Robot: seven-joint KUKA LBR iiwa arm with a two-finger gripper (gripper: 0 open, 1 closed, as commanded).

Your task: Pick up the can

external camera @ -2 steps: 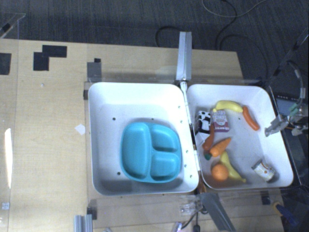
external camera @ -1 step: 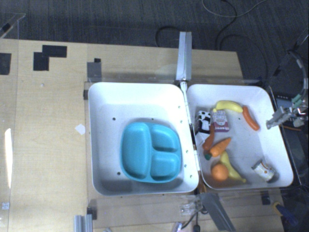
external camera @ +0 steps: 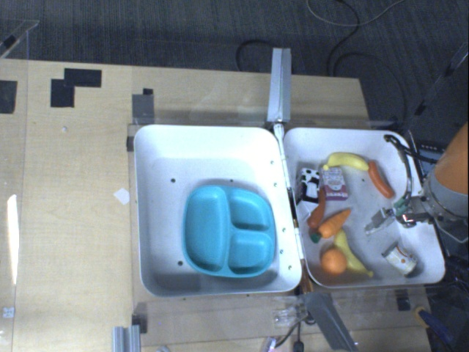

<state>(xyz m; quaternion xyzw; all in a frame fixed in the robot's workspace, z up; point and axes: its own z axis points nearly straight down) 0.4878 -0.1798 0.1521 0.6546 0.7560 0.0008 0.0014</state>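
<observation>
The bench (external camera: 66, 196) carries two shallow white bins side by side. The left bin (external camera: 157, 196) holds a blue divided tray (external camera: 229, 229). The right bin (external camera: 366, 141) is crowded with toy food: a banana (external camera: 347, 160) and a sausage (external camera: 379, 179) near the back, a small red-labelled packet (external camera: 334, 182), a carrot (external camera: 334, 223) in the middle, and an orange (external camera: 333, 262) at the front, just beside a second yellow piece.

The grey arm (external camera: 451, 185) with its orange band reaches in from the right, and its pincer (external camera: 381, 220) hovers over the right bin, with open air around it and nothing between its fingers; whether they are spread or closed I cannot tell at this size.

The can (external camera: 400, 258) lies on its side near the front right corner of the right bin, just below and to the right of the pincer, apart from the rest of the food. It looks small, pale and cylindrical, with a dark mark on its label.

By my reading the pick is not yet made: the can rests on the bin floor, untouched. The descent, the grip and the lift are all left.
</observation>
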